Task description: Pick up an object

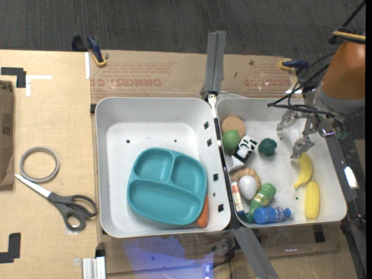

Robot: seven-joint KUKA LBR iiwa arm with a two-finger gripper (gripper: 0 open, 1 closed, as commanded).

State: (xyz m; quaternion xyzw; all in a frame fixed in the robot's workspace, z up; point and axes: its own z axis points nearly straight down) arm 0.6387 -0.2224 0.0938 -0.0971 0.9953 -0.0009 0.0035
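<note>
- Yellow banana lies at the right of the right bin, beside the corn cob.
- Gripper hangs just above the banana's upper end, fingers spread, nothing between them.
- Judgement: this placement suits a descent onto the banana.
- Teal tray fills the left bin.

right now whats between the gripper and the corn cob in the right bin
In the camera view, the banana lies between the gripper and the corn cob: it sits just under the gripper, with the cob below it.
</note>
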